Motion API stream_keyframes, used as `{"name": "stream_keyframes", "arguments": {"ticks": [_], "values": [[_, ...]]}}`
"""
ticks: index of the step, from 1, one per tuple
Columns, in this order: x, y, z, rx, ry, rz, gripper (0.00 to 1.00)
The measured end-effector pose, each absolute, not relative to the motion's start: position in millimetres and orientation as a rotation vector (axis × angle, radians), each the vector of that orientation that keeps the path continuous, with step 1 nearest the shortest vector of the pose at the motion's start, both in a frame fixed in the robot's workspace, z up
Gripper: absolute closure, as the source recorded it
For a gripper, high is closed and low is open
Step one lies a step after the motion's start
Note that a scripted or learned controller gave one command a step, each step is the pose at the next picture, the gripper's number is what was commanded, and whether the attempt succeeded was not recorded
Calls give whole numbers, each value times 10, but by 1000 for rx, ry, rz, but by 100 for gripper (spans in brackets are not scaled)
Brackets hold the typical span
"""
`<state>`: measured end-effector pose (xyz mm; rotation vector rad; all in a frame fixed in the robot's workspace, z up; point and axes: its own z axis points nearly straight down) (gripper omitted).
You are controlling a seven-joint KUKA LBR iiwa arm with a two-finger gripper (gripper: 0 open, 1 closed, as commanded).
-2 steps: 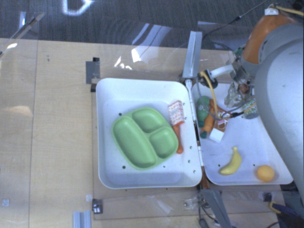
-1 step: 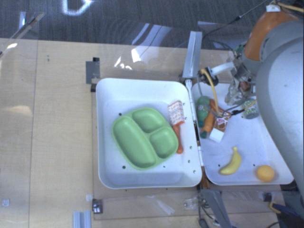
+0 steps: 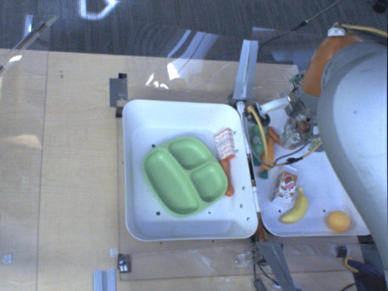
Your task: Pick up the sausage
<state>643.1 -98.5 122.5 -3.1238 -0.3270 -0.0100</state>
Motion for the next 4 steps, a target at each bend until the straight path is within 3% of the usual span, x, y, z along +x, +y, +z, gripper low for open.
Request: {"name": "stream_keyframes", "arguments": {"ticks": [1,2,3,4], "values": [[6420,-1439,2249,-3050,-760,-8,100],[6122,-1156,1000,-3096,-533,-2,100],[6123,-1157,1001,-3096,-532,-3,0],[6463,-1515,877,-3120,-323,10,0]]}}
